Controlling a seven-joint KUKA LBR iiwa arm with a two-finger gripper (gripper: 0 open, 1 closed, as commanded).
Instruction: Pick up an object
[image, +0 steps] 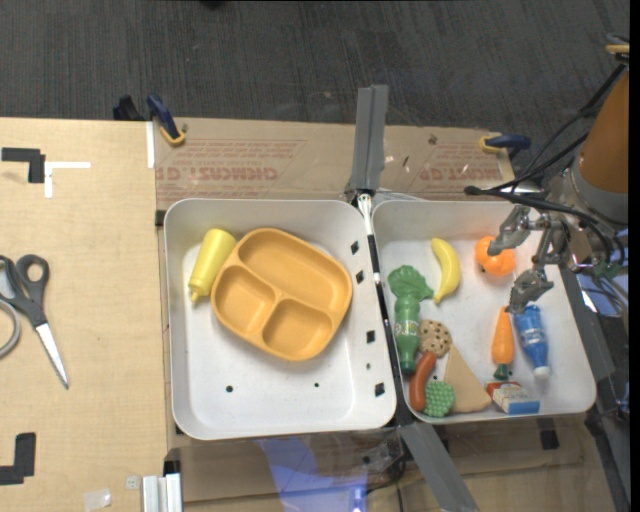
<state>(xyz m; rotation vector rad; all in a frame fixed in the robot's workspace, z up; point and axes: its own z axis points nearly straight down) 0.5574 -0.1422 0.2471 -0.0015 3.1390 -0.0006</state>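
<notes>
Two spread fingers of the gripper (528, 262) hover, empty, above the blue bottle (533, 339) (approach step), so descent and closing likely come next.

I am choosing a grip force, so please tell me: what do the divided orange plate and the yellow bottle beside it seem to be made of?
The divided plate looks like moulded plastic with a matte finish: even orange colour, rounded rims, soft dull highlights. The yellow bottle, lying against the plate's edge in the left bin, also looks plastic, slightly glossier, perhaps soft and squeezable; the view cannot settle that.
</notes>
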